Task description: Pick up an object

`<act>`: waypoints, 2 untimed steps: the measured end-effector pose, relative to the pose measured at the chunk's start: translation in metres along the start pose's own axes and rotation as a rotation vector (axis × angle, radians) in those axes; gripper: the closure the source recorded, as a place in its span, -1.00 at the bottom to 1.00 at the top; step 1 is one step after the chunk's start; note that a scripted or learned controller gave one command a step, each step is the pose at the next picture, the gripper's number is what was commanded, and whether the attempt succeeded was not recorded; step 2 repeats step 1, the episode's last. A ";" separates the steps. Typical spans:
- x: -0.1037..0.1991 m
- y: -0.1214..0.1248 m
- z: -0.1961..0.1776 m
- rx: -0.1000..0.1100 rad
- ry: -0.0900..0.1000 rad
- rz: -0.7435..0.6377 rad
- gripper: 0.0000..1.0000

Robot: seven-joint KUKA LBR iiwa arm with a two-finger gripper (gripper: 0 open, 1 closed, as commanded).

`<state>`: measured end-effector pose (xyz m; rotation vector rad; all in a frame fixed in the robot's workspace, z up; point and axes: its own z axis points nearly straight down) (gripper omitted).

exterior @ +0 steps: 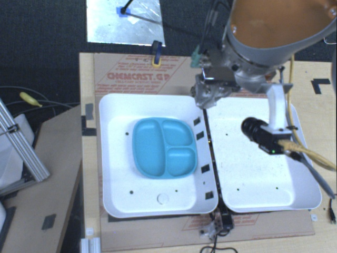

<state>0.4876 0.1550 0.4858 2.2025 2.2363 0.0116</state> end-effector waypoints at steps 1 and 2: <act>0.000 0.001 -0.011 -0.002 0.001 -0.006 1.00; 0.000 0.001 -0.011 -0.002 0.001 -0.006 1.00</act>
